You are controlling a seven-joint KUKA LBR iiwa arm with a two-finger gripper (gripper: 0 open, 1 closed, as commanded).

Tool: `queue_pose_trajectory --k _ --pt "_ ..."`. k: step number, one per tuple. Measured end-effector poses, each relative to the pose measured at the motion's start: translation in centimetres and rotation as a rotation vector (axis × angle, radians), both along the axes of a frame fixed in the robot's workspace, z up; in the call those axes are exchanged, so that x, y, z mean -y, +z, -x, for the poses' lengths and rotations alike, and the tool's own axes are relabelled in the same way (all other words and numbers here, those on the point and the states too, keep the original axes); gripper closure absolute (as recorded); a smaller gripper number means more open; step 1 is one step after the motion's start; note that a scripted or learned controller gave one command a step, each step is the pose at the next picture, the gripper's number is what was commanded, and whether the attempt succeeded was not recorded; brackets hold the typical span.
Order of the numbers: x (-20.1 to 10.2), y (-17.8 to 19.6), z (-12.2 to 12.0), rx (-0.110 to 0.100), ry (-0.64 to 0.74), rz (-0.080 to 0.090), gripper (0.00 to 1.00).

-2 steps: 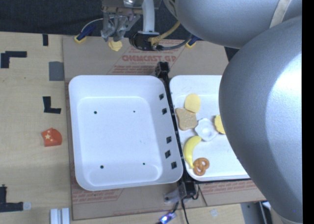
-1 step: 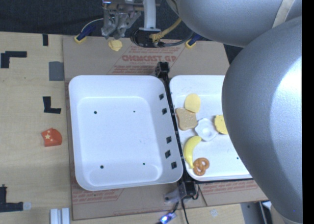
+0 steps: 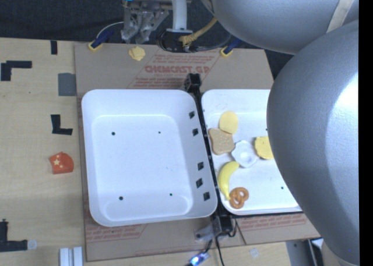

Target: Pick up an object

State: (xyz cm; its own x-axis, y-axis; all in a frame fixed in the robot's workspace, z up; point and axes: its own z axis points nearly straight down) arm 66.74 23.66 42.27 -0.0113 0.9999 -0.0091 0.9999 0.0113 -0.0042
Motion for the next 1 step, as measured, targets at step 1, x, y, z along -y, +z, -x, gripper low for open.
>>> queue_pose_trajectory --k 1 --pt "-0.06 0.95 0.01 -0.001 0.002 0.001 1.0"
